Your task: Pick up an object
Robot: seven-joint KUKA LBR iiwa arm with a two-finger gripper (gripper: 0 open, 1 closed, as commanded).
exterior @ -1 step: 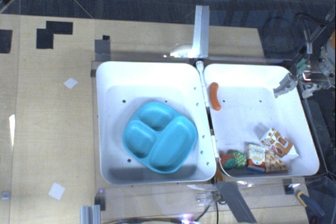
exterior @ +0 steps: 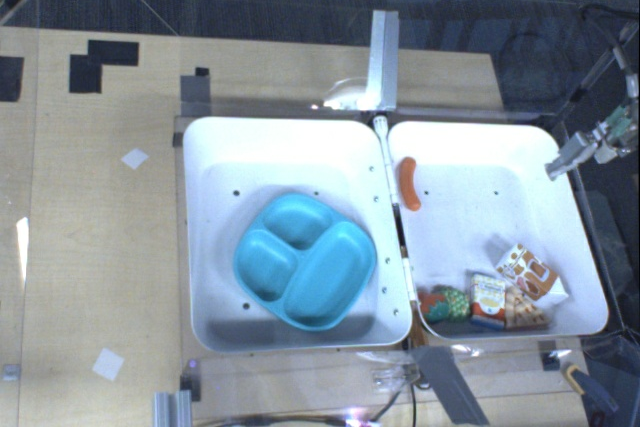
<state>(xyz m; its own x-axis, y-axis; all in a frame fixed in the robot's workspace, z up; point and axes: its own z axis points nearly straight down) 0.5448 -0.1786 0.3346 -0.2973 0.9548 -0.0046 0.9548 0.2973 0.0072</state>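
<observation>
1. Objects for picking lie in the right bin (exterior: 560,215). An orange sausage-shaped piece (exterior: 408,185) sits alone near the dividing wall, toward the far side. A cluster crowds the near corner: a green-and-red lumpy item (exterior: 446,303), a small printed carton (exterior: 488,293), a brown-and-white packet (exterior: 527,272) and a waffle-like piece (exterior: 524,313), all touching or overlapping.

2. Left bin (exterior: 215,175) holds one thing – a teal divided plate (exterior: 305,260), three compartments, lying flat in the middle.

3. Tool (exterior: 575,155) sits at the right bin's far right corner, just over the rim, well apart from every object. It is small and blurred at this angle, so whether it stands apart or together I cannot tell. Nothing is visibly carried.

4. Judgement: the arm looks parked at the bin edge, out of the camera's line to the contents; no grasp is in hand.

5. Judgement on targets – the sausage piece, isolated on bare floor, offers clean access on both sides. The corner cluster is pressed against the walls and each other, so a descent there risks nudging neighbours or closing on two things.

6. Both bins rest side by side on the wooden desk (exterior: 90,245).
</observation>
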